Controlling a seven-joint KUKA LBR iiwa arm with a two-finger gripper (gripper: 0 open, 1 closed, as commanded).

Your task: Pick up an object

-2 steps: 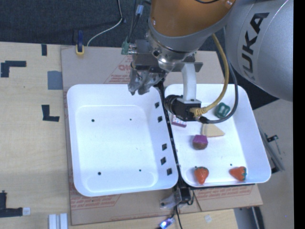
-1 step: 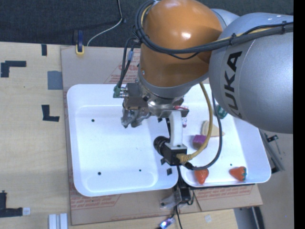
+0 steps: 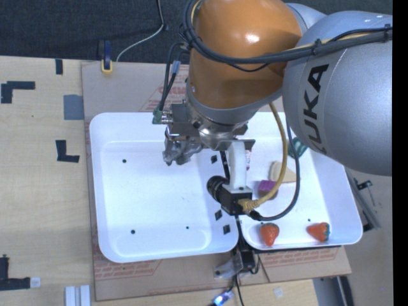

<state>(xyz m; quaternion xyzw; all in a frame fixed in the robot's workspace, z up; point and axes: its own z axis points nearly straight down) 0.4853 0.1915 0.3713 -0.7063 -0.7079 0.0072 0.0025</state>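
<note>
My gripper (image 3: pixel 176 150) hangs low over the upper middle of the left bin (image 3: pixel 102 190), under the big orange band of the arm. I see nothing held beneath it. In the right bin (image 3: pixel 347 199) lie two red strawberries (image 3: pixel 269 233) (image 3: pixel 319 231) near the front edge. A small purple piece (image 3: pixel 266 187) and a pale yellow piece (image 3: pixel 278 171) lie further back. A teal object (image 3: pixel 297 148) peeks out from under the arm. The arm hides much of the right bin's back half.
The arm's grey body fills the upper right. A yellow cable (image 3: pixel 280 190) and a black fitting (image 3: pixel 224 193) hang over the ridge between the bins. The bins rest on a cardboard sheet (image 3: pixel 121 88) on the wooden bench.
</note>
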